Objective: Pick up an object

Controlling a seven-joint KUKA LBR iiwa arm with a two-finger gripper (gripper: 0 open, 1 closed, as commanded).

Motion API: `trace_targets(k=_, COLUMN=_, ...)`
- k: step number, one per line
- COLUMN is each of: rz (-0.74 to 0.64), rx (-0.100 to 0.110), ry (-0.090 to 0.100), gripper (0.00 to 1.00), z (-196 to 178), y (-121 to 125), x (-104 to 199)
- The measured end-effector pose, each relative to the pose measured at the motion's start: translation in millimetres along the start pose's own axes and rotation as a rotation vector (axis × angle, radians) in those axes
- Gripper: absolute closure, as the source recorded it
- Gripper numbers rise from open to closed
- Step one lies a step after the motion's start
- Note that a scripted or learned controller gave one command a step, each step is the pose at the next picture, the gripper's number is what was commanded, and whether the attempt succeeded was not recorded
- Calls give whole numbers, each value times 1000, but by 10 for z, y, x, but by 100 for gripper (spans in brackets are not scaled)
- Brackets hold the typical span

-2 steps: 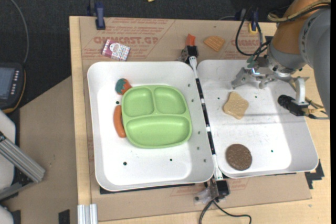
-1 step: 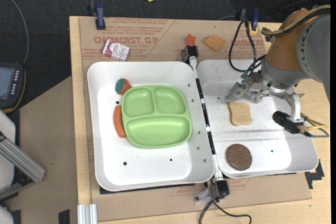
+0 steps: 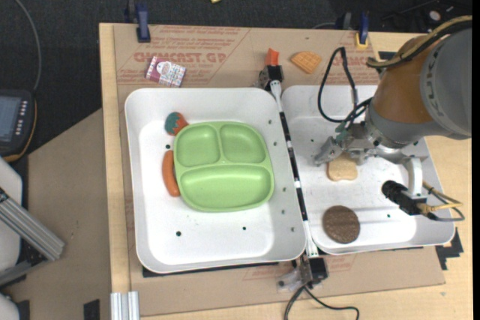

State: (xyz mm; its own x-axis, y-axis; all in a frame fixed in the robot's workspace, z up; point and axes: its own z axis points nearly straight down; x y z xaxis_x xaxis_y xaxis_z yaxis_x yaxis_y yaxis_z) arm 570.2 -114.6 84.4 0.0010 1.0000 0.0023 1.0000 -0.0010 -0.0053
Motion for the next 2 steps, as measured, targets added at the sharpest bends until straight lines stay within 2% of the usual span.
trace_targets(k=1, rz=0, rx=-6, ry=-2, gripper=100, z=-102, y=23, x=-9)
trace_targets(k=2, rz=-11, rx=-19, ry=-1, gripper=100, z=-1070, y=538, x=811)
